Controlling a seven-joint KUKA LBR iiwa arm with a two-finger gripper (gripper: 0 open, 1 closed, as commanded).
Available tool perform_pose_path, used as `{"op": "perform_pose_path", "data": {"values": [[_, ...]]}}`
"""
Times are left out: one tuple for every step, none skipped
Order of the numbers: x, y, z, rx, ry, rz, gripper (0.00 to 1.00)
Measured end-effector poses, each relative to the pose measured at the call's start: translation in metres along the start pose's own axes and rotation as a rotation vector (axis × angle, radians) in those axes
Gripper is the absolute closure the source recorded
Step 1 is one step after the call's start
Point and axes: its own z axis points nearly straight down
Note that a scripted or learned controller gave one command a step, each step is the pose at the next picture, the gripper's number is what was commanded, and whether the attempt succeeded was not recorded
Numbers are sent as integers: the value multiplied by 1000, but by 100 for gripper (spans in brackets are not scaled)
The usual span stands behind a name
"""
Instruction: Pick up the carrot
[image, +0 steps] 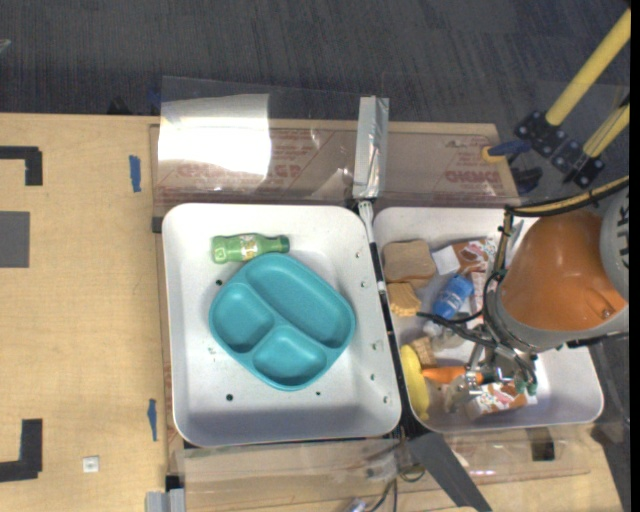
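Note:
The carrot (440, 375), a small orange stick, lies near the front of the right bin (575, 395), just right of a yellow banana (412, 380). My gripper (487, 370) hangs low in that bin under the arm's orange band (555, 280). It sits at the carrot's right end, among cluttered items. The wrist and cables hide the contact between gripper and carrot.
The right bin also holds a blue bottle (452, 296), brown bread-like pieces (408, 260) and a printed packet (497, 398). In the left bin (185, 300) lie a teal divided plate (283, 320) and a green bottle (248, 247). A clear plastic wall (300, 150) stands behind the bins.

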Motion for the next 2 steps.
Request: {"op": "perform_pose_path", "data": {"values": [[4, 3, 0, 1, -5, -387, 0], [-2, 1, 0, 2, 1, -461, 0]]}}
